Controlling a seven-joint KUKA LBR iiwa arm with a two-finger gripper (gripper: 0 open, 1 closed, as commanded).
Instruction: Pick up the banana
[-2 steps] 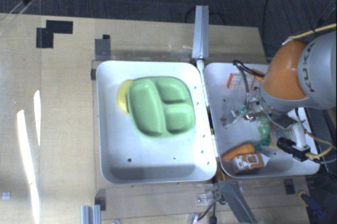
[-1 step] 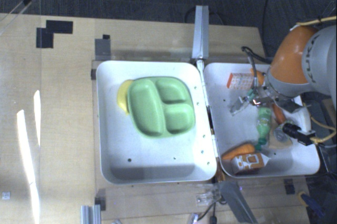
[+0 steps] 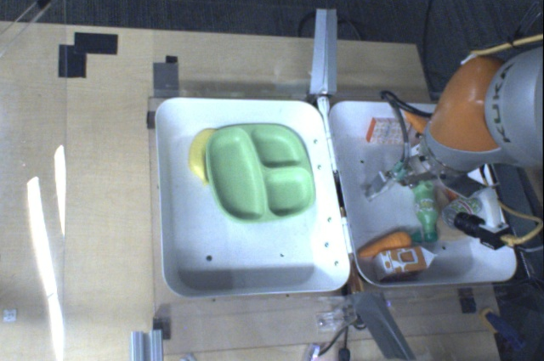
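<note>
The yellow banana [image 3: 198, 155] hides at nine o'clock under the green divided plastic plate [image 3: 259, 170]; you cannot tell the gripper [image 3: 393, 177] state.

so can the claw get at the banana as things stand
Probably not cleanly. The banana in the left bin lies mostly under the green divided plate, with just a yellow edge peeking out, and the claw is over the right bin.

Soft overhead light, slightly hazy frame.

You get even, bright lighting on both white bins [image 3: 255, 279], with faint shadows along their inner walls; pale glare streaks cross the bench [image 3: 51, 206] at left (a clear panel's reflection, it seems), and fine detail is soft throughout.
</note>
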